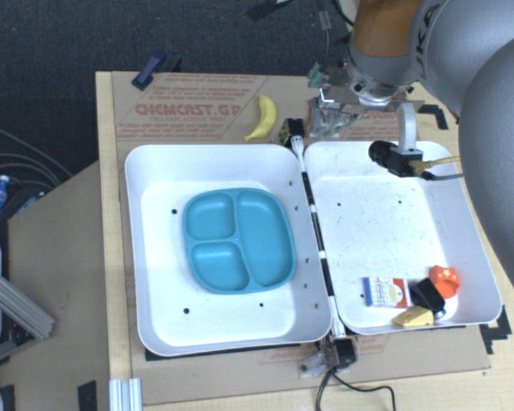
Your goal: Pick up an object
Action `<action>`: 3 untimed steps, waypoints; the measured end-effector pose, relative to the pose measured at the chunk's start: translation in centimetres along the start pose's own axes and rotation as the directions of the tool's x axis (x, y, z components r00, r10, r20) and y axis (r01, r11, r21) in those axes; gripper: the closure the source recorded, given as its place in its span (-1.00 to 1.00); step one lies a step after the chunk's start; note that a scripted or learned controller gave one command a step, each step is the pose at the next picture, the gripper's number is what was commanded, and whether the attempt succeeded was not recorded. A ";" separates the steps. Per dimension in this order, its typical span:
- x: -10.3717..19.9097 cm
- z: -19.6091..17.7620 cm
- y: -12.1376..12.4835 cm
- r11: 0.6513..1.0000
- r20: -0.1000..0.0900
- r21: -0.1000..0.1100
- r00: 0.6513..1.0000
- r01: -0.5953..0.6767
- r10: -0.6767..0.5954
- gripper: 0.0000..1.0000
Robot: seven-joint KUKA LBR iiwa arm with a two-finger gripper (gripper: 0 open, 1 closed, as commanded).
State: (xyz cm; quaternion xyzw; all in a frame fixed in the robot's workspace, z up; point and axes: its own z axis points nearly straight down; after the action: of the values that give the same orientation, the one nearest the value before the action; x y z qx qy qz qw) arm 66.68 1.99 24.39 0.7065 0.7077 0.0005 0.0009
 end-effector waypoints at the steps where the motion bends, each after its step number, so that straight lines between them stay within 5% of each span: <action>1: 6.7 5.2 -0.1 1.000 -0.002 0.006 1.000 0.001 -0.001 1.00; 2: 11.8 -0.5 0.0 1.000 -0.001 0.001 1.000 0.001 -0.001 1.00; 3: 16.5 0.3 -2.7 1.000 -0.001 0.006 1.000 0.001 -0.001 1.00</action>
State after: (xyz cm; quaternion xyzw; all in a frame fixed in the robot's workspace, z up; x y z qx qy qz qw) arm 63.96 18.52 24.06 0.7062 0.7080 -0.0009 -0.0015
